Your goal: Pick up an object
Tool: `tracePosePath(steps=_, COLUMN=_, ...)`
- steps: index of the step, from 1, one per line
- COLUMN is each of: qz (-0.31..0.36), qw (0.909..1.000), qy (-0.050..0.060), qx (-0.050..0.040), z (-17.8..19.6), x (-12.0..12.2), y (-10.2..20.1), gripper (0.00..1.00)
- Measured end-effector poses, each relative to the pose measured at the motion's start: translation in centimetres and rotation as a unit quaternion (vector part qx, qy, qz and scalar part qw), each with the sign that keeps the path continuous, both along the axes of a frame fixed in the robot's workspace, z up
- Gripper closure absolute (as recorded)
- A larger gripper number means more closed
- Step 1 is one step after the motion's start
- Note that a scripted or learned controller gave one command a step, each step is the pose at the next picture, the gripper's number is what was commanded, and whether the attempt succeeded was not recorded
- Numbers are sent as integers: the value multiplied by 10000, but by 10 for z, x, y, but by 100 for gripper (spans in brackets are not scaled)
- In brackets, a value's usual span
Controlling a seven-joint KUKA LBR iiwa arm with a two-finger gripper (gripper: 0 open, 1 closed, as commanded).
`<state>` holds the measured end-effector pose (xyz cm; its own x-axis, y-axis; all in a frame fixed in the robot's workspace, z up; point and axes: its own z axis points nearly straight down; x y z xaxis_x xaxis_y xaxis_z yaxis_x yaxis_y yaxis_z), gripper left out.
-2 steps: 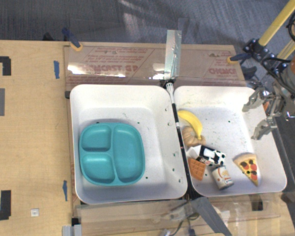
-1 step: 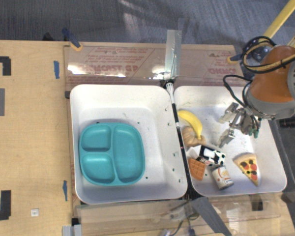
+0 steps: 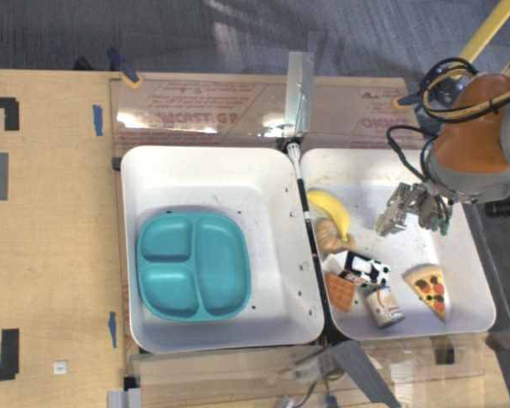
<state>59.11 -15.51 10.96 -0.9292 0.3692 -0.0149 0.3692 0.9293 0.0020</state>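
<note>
Gripper [image 3: 410, 212] hovered low over the right bin [image 3: 480, 266], jaws parted and holding nothing, between the banana [image 3: 333, 212] and the pizza slice [image 3: 429, 289].

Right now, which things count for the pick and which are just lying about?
For the pick, in the right bin:
gripper
banana
pizza slice
can
waffle
black-and-white toy

Lying about:
teal divided plate in the left bin
</note>
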Motion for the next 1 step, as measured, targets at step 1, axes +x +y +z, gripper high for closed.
tracePosePath(steps=1, qz=-1544, qw=9880, qy=17, qx=37, z=79, x=8, y=72, gripper=100)
